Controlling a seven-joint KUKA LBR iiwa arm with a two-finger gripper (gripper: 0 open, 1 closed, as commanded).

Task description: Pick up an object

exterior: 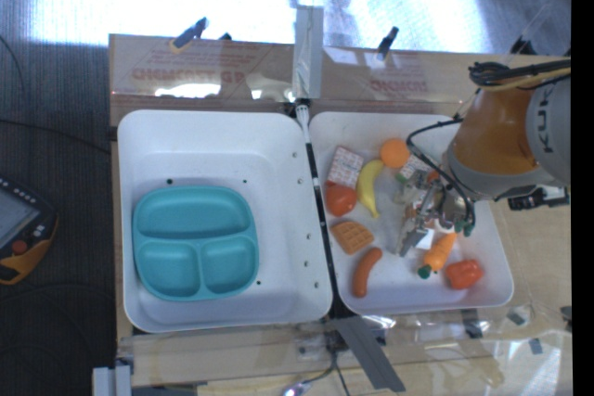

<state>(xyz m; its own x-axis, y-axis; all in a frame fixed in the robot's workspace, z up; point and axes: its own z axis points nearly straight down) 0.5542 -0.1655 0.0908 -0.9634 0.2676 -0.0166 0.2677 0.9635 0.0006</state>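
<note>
Carrot (439, 252) lies just below and right of the gripper (419, 223), long axis slanting down-left; whether the jaws are spread cannot be told.

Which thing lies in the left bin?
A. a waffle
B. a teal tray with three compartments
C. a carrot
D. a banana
B: the teal tray lies alone in the left bin, while the banana, carrot and waffle lie in the right bin.
</note>
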